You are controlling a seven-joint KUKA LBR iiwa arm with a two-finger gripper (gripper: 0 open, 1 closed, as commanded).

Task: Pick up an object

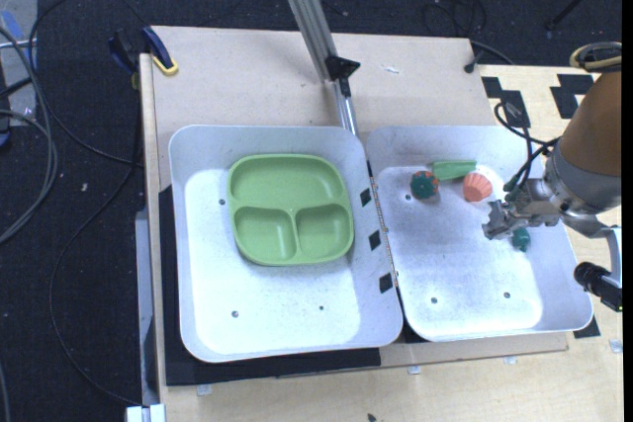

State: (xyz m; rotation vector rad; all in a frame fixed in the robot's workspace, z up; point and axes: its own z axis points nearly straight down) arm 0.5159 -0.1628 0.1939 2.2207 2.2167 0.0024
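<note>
In the right bin (465, 282) lie three small items near its far edge: a green and red round toy (424, 185), a flat green piece (454, 170) and an orange shell-like piece (478, 187). My gripper (507, 224) hangs over the right side of that bin, just right of and nearer than the orange piece. A small teal object (520, 238) shows at the fingertips; whether it is gripped I cannot tell.
The left bin (277, 311) holds a green divided plate (291, 209). A metal pole (307, 0) slants down from the top to the gap between the bins. Cables lie on the dark floor around the bench.
</note>
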